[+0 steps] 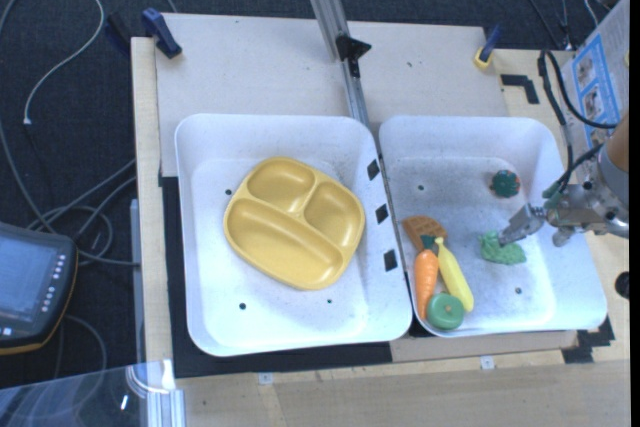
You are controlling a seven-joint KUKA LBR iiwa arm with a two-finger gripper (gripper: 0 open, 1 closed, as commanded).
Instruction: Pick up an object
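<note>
Green leafy toy [503,249] lies in the right bin [470,140], just left of the gripper [524,225], whose fingers' state I cannot tell; it looks light, soft and floppy, best pinched across its bunched middle.

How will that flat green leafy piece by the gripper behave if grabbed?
The green leafy piece lies low and ruffled on the right bin floor, so it probably flexes and gives little height to pinch. It looks light, and may slide rather than lift if nudged.
</note>
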